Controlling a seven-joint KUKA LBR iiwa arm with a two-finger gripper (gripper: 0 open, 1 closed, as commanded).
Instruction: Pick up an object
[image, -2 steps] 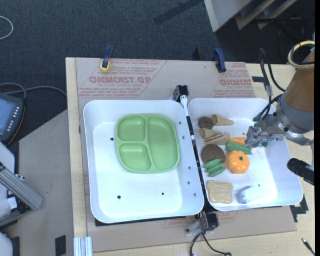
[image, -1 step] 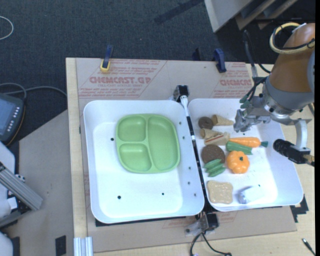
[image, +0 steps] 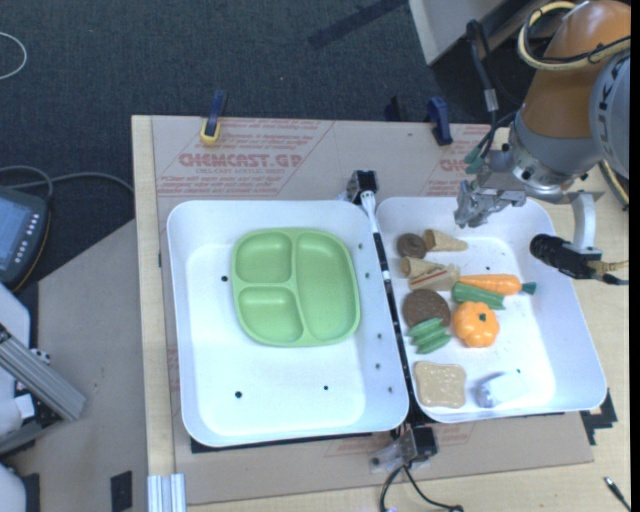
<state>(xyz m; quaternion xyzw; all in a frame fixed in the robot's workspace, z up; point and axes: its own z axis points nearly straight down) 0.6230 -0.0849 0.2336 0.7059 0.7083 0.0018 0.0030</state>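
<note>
While the pincer (image: 478, 212) hangs over the right bin's (image: 570, 340) far rim, finger state impossible to tell | 2 bins, 1 green plate (image: 297, 285) in left bin (image: 200, 300) | about 9 toy foods: carrot (image: 490, 284), pumpkin (image: 476, 325), bread (image: 440, 383) | open floor on right side | pale object near bread unclear

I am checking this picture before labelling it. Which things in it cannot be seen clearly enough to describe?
- Hand: in the camera view, its fingers are too small and dark to tell their state or whether they touch anything.
- Arm: cut off by the top and right edges.
- Pale bluish item in the right bin: blurred, its kind unclear.
- Black device: cut off by the left edge.
</note>
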